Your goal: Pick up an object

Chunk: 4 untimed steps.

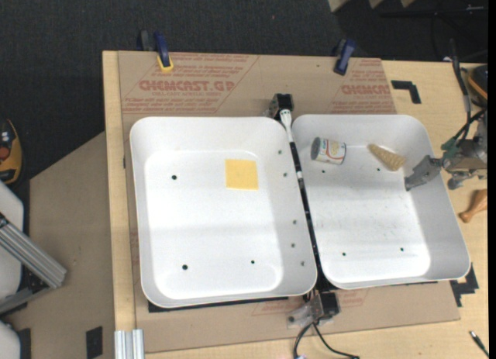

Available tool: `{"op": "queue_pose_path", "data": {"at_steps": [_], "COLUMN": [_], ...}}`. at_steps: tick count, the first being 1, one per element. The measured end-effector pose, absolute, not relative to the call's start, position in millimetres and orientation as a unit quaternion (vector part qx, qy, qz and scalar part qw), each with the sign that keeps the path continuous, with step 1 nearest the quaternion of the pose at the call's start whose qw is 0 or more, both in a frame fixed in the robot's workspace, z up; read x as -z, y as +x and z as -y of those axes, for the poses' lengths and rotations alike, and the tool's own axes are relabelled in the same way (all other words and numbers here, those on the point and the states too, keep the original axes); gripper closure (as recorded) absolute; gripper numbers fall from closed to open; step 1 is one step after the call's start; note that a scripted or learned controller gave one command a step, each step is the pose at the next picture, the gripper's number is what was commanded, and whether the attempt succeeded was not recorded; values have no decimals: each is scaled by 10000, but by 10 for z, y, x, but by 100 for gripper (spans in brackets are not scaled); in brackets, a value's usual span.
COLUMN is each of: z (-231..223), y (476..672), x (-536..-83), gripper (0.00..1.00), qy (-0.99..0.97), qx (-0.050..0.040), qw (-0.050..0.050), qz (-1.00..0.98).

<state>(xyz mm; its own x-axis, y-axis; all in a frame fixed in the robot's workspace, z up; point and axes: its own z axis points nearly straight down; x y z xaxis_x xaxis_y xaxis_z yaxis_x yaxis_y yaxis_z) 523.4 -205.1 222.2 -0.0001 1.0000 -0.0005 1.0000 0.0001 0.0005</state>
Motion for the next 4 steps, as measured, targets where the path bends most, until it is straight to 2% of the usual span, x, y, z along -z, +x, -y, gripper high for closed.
{"op": "queue_pose_path", "data": {"at_steps": [1, 2, 3, 4], "z": [2152, 2137, 1548, 1668], "y": [4954, 4960, 4785, 5067], "x": [-3734, -3745, -3265, -5072], "gripper": [0, 100, 100, 100], "qy": [7071, 7064, 7053, 7062], "qx": [-36, -7, 8, -53], "qw": [95, 38, -38, 111], "qz": [-7070, -7078, -7089, -7079]}}
